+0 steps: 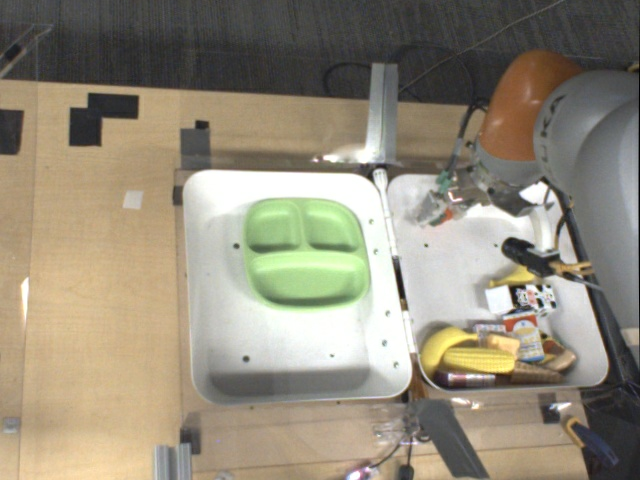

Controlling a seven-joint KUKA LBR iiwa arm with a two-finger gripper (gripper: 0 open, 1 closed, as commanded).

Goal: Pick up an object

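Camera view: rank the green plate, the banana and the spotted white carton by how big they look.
1. green plate, by far the largest.
2. banana, partly covered, so its full size is unsure.
3. spotted white carton, somewhat smaller than the banana's visible part.

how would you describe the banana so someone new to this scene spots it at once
Find the white bin on the view's right, then go to its near edge, where small things lie heaped. The banana sits at the heap's left end. It is curved and plain yellow, unlike the printed packets beside it.
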